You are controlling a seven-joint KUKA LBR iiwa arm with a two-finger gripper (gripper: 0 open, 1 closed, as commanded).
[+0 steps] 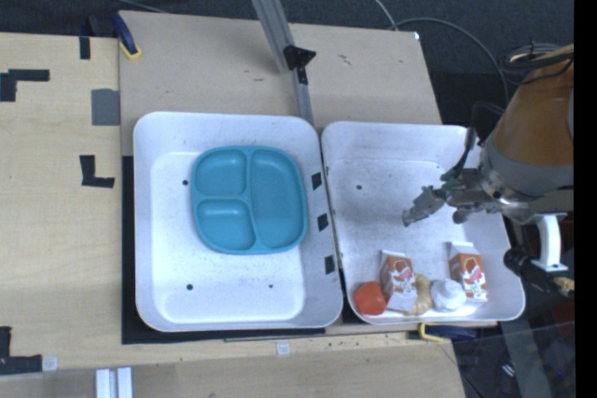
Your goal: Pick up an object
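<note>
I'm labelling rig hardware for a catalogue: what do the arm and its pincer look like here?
The arm enters from the right as a bulky rounded body, orange above and grey below toward the wrist. The pincer is a slim, dark grey metal assembly extending left from the wrist, with thin dark linkages. Black cables run beside the wrist, and a white bracket-like part sits under the arm near the bin's right edge.

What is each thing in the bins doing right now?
blue plate: lying flat in the left bin.
Two cartons: lying on their sides in the right bin, near its front.
red ball: resting beside one carton.
claw: hovering above the right bin, holding nothing.
</note>
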